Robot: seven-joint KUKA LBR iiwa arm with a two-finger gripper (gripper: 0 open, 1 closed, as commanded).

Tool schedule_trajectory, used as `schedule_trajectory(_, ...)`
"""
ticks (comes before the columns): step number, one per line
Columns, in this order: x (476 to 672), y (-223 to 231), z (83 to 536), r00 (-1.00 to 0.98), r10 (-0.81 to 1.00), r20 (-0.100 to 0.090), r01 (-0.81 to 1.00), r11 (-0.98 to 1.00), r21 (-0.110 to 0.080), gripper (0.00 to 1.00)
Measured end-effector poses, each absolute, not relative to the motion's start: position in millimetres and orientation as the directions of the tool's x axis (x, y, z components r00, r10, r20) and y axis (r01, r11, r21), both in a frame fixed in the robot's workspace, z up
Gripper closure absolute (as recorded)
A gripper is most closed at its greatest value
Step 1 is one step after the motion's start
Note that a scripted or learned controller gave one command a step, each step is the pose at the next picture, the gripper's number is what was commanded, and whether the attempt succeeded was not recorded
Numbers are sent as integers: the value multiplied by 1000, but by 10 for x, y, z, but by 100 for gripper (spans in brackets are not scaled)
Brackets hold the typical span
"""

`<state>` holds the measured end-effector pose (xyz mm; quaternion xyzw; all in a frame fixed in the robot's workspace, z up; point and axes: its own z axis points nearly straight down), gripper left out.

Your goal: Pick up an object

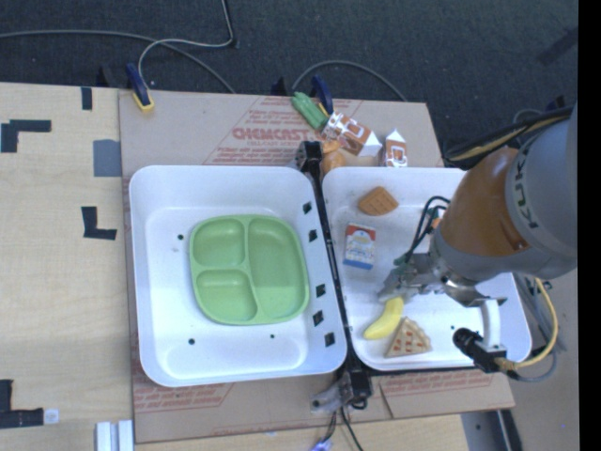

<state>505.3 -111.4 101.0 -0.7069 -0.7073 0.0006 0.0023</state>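
Note:
The right bin [427, 188] holds several toy foods. A yellow banana [383, 321] lies near its front edge, touching a waffle-patterned wedge [408, 338]. A small white, blue and red carton [360, 246] lies at the bin's left side, and a tan cookie-like piece [377, 200] lies farther back. My gripper [401, 282] is low over the bin, just above and behind the banana and to the right of the carton. The grey and orange arm [488, 216] hides the bin's right part.
The left bin [150, 252] holds a green divided plate [249, 269]. Behind the bins on the cardboard lie two small orange-white cartons [349, 137] [394, 148] and a green object [309, 111]. Cables run across the dark floor behind.

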Motion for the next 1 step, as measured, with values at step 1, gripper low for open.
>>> schedule_trajectory(1, 5531, -513, 1843, -2, 1000, 0, 1000, 2, 0, 100)
